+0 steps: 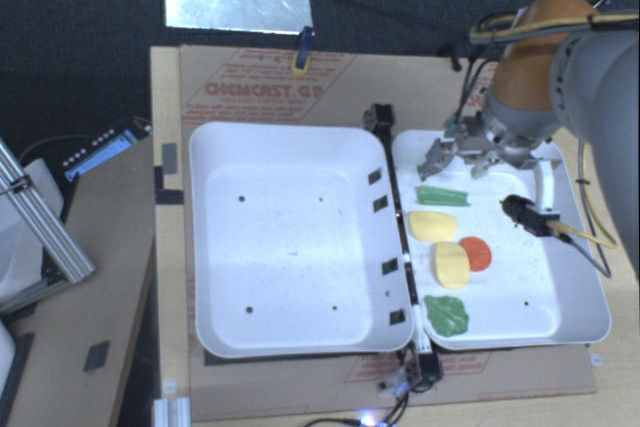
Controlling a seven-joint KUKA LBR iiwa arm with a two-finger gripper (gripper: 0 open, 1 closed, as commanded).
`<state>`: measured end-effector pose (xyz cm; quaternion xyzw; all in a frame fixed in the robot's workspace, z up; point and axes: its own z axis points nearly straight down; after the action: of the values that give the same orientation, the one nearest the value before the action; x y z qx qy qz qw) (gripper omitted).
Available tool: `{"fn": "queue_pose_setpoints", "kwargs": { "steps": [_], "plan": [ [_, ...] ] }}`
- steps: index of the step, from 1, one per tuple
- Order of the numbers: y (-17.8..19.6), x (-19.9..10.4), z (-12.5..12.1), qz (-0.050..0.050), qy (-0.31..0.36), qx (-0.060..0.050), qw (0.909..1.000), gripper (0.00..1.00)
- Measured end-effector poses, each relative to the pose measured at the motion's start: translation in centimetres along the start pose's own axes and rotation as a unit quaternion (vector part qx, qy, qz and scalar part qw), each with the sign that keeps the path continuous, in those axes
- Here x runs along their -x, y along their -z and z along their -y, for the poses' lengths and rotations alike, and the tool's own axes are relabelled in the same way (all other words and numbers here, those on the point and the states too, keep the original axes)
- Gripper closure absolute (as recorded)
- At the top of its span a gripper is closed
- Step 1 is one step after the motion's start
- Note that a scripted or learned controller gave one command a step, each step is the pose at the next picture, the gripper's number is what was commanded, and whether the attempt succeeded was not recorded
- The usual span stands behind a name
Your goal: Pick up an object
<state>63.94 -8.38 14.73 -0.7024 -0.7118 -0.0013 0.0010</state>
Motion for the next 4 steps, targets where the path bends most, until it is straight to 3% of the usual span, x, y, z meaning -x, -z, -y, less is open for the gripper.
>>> {"fn": "queue_pose_setpoints", "kwargs": {
  "steps": [1,2,3,4],
  "plan": [
    [1.6,0.7,0.1,0.002,-0.004,0.002,1.0000,1.00],
    [18.3,-10.7,0.4,-0.001,0.002,0.010,0.9999,1.00],
    [30.5,-16.0,1.9,0.000,-0.001,0.009,1.0000,1.00],
    [38.5,-23.7,0.9,-0.001,0.000,0.006,1.0000,1.00]
  ]
}}
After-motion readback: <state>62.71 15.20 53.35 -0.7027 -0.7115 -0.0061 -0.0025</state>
